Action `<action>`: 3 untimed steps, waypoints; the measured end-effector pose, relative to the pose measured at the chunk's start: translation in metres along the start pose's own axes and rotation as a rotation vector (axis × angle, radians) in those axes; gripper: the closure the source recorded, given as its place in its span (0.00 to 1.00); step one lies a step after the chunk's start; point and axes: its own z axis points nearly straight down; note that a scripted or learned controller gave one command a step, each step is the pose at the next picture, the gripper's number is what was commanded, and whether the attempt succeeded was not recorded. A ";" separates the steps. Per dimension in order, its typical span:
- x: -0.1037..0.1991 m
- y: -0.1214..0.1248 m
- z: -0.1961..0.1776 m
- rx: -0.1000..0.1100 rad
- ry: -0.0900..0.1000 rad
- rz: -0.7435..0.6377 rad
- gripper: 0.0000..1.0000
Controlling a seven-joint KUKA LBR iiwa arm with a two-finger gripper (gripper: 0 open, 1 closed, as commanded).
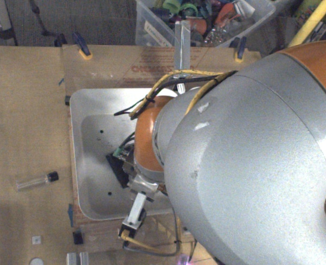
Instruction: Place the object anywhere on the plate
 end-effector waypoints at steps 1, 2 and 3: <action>-0.009 0.005 -0.017 0.003 -0.002 -0.303 1.00; -0.062 0.038 -0.006 0.004 0.000 -0.642 1.00; -0.075 0.048 0.009 -0.003 0.004 -1.108 1.00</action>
